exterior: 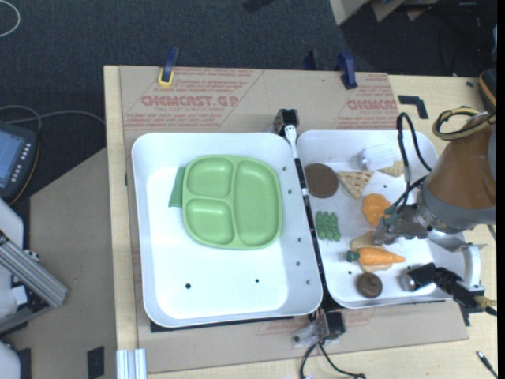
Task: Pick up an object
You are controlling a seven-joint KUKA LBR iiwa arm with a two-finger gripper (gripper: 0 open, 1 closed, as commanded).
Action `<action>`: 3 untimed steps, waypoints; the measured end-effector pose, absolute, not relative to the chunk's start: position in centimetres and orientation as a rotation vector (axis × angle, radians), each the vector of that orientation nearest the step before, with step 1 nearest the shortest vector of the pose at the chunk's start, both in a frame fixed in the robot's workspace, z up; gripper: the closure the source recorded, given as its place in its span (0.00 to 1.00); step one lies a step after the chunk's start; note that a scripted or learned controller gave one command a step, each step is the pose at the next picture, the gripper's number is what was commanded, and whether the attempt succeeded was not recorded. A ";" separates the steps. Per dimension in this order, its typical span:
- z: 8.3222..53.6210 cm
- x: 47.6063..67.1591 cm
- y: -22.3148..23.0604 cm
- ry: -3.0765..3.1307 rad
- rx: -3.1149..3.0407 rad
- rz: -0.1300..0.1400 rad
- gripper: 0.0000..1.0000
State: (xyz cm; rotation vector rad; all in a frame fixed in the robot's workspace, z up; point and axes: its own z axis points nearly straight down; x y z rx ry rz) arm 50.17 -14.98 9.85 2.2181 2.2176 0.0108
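The tool, its state not discernible, hangs just above the orange plastic carrot; crowding by the tan piece beside the carrot risks a missed grasp.

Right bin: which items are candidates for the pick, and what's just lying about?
Job:
carrot
orange ball
brown disc
green pea pods
wedge slice
gripper

Lying about:
green divided plate
left bin
yellow clamp
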 end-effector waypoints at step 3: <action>22.6 50.9 -13.3 2.220 2.217 0.003 1.00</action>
